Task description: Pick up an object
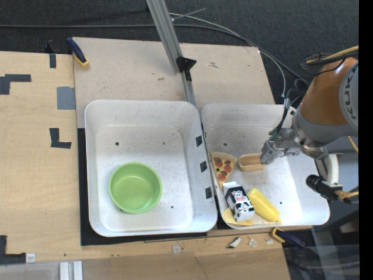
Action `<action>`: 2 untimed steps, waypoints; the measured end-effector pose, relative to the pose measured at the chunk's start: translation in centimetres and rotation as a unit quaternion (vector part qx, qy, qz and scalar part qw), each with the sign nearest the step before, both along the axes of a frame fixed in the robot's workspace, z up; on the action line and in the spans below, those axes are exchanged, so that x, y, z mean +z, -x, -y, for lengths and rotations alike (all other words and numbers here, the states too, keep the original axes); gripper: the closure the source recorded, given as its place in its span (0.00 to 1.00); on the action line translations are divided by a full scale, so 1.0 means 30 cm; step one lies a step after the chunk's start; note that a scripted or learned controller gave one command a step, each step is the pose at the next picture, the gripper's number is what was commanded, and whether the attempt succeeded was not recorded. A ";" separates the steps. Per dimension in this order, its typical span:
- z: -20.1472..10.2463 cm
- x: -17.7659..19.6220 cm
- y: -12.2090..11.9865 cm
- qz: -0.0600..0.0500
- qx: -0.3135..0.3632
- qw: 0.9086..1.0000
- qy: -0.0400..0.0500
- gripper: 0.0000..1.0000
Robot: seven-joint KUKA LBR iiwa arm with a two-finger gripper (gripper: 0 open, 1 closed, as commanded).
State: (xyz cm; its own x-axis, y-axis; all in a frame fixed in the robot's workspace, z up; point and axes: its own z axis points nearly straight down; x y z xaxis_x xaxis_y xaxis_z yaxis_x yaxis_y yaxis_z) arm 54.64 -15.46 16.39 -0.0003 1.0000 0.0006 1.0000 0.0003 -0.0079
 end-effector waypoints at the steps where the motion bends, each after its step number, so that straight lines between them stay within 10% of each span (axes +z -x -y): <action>1: -0.006 -0.151 0.005 -0.001 0.000 1.000 0.000 0.00; 2: -0.006 -0.244 0.004 0.001 0.000 1.000 -0.001 0.00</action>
State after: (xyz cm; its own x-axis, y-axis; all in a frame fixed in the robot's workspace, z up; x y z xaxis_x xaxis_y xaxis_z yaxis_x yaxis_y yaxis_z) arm 54.54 -15.29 9.09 0.0001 1.0000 0.0025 1.0000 0.0000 -0.0054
